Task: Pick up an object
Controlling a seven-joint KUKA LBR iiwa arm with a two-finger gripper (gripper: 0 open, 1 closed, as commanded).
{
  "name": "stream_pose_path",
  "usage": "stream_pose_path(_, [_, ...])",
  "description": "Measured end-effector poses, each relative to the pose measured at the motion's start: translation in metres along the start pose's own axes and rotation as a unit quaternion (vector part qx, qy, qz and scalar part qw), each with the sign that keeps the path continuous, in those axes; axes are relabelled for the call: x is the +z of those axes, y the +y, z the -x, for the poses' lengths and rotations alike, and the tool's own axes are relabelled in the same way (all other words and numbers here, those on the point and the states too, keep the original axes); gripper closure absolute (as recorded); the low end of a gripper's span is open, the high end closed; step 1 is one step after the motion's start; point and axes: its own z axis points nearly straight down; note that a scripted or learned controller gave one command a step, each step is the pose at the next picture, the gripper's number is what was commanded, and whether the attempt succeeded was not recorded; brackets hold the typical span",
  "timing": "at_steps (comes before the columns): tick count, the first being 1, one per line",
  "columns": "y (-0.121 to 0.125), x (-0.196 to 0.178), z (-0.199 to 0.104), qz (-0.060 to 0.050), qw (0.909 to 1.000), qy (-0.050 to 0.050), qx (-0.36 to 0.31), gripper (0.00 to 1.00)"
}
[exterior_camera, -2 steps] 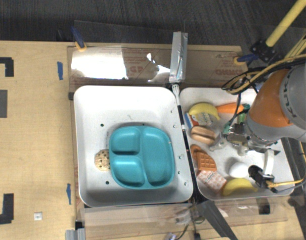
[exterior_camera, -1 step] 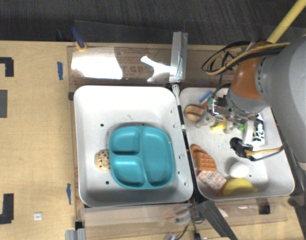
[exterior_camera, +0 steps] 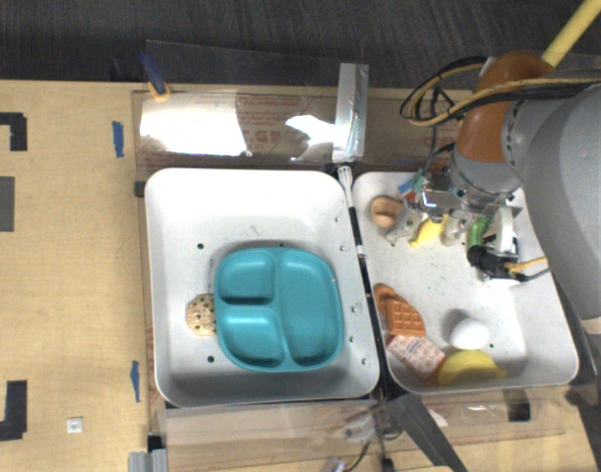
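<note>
Where two white bins (exterior_camera: 172,264) sit, tan bench (exterior_camera: 64,293) meets dark floor (exterior_camera: 280,8).

A robotics lab: a grey arm (exterior_camera: 566,165) over 2 white bins (exterior_camera: 172,205) on a taped bench (exterior_camera: 64,264), loose cables (exterior_camera: 438,96).

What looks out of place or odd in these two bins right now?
Little stands out. In the left bin, the teal divided plate sits slightly askew, with a cookie wedged against its left edge instead of on it. In the right bin, food items crowd the near edge while the gripper works the far end.
</note>
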Motion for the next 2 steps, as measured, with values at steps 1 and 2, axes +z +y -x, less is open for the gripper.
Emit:
stream_pose_path(1, [0.013,-0.019,0.059,0.029,0.9989,-0.008,-0.035,0.00])
stream_pose_path(2, [0.002,-0.065,0.108,0.038,0.9835,-0.014,-0.176,0.00])
